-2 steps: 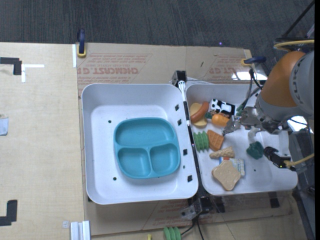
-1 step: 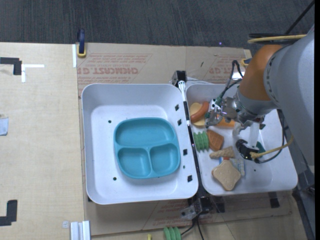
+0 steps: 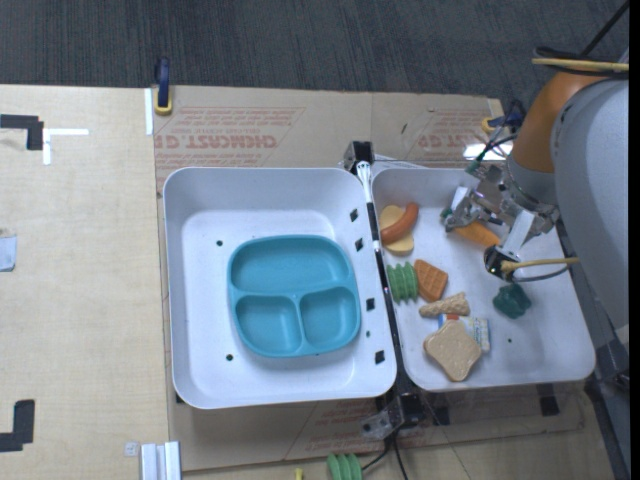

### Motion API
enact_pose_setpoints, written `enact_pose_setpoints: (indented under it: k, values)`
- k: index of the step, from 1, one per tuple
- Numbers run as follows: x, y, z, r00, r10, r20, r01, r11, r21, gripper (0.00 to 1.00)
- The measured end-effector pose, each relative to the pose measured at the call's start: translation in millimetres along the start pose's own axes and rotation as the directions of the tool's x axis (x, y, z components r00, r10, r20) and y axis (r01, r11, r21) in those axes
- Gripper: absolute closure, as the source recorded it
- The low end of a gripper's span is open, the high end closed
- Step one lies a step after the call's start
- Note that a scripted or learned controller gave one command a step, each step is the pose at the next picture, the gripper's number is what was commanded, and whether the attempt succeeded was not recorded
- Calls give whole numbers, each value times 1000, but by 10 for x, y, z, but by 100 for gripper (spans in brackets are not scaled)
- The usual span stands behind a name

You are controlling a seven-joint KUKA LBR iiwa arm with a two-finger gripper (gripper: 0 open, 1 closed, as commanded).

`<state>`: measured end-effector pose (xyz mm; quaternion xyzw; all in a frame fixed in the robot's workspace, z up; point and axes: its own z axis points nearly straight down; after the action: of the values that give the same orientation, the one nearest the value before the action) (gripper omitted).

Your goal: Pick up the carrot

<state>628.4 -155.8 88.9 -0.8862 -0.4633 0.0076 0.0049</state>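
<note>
The carrot [image 3: 478, 234] is a small orange piece in the right bin [image 3: 560, 353], near its back right. My gripper [image 3: 487, 224] comes in from the right and sits directly over it, hiding the carrot's upper part. Only the carrot's lower edge shows beneath the gripper. Whether the carrot rests on the bin floor or is lifted cannot be told.
The right bin also holds a sausage-in-bun toy [image 3: 398, 221], an orange wedge [image 3: 432, 280], a green ridged piece [image 3: 403, 282], a bread slice [image 3: 453, 351], a tan stick [image 3: 445, 307] and a dark green piece [image 3: 512, 301]. A teal divided tray [image 3: 295, 295] lies in the left bin [image 3: 190, 268].
</note>
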Motion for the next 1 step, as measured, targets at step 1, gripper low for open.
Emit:
enact_pose_setpoints:
  k: [1]
  values:
    - [27, 0, -98, 1000, -10, -2, 10, 1000, -1, 100]
